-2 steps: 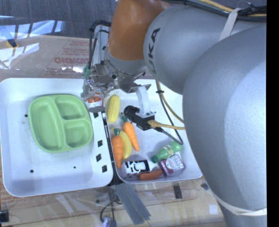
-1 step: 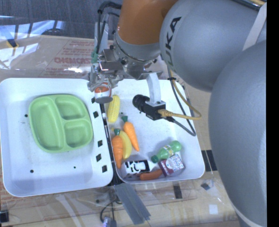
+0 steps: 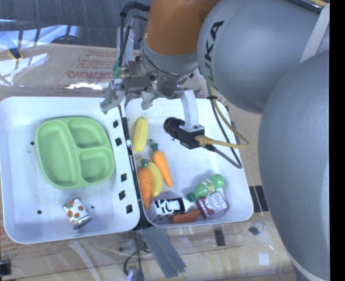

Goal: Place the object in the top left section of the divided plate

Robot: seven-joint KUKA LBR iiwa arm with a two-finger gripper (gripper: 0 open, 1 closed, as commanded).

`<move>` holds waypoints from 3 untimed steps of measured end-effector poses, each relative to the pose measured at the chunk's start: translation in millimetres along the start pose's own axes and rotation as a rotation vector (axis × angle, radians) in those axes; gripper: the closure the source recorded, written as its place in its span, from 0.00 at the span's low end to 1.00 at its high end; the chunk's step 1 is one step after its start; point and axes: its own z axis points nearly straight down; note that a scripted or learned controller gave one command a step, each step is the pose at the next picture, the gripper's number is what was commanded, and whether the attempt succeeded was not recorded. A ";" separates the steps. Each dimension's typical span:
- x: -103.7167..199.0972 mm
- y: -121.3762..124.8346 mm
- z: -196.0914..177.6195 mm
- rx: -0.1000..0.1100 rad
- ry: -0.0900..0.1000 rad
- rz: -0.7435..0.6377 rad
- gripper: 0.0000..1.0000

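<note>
Judging from the near edge, the small printed tin can (image 3: pixel 76 212) stood alone at the front of the left white plastic bin (image 3: pixel 9 174), and nothing lay on the pale green divided plastic plate (image 3: pixel 74 151) behind it. Which item was meant could not be told. The likeliest candidate, a yellow toy corn cob (image 3: pixel 140 133), lay in the right white bin (image 3: pixel 238 177), just beside the wall between the bins and beyond two orange toy carrots (image 3: pixel 145 186). Farthest back, the two-finger gripper (image 3: pixel 127 103) hung over that wall with its fingers apart and nothing between them. A good pick probably needed the fingers to straddle the cob across its narrow width, clear of the wall, before closing.
</note>
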 end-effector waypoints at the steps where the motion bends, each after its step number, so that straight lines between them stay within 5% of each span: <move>1: 1.9 1.3 -6.7 0.006 -0.002 -0.010 1.00; 2: 11.6 -57.6 102.3 0.002 0.000 -0.186 1.00; 3: -49.6 -64.3 45.1 -0.002 0.000 -0.057 1.00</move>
